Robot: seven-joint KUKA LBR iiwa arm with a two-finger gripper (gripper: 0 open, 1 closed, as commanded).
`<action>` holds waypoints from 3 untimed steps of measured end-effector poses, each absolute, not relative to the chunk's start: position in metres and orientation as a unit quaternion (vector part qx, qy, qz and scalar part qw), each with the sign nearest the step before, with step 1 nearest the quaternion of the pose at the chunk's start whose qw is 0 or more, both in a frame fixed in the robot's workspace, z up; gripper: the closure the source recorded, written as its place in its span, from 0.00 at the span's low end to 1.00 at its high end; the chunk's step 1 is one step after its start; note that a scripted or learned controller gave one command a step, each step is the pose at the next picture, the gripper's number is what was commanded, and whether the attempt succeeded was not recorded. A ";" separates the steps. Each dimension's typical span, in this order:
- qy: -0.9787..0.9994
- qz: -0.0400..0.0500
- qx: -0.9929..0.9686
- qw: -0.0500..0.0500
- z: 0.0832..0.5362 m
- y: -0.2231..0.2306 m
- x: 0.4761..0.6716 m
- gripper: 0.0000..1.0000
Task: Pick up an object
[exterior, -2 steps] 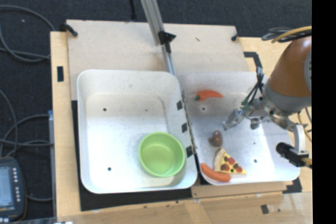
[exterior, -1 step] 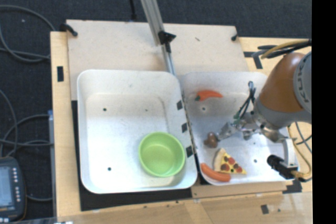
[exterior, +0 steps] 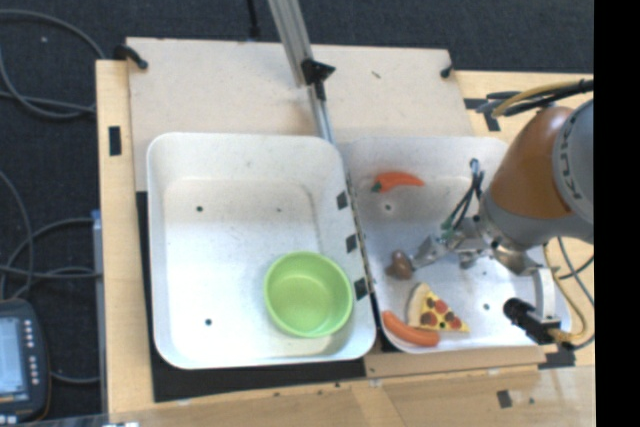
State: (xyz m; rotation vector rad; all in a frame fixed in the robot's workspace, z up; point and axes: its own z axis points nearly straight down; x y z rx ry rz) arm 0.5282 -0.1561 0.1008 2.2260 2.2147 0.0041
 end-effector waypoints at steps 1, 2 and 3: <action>0.704 0.003 0.710 0.003 0.112 -0.157 0.529 1.00; 0.704 0.002 0.710 0.004 0.170 -0.168 0.527 1.00; 0.709 0.002 0.705 0.003 0.219 -0.159 0.529 1.00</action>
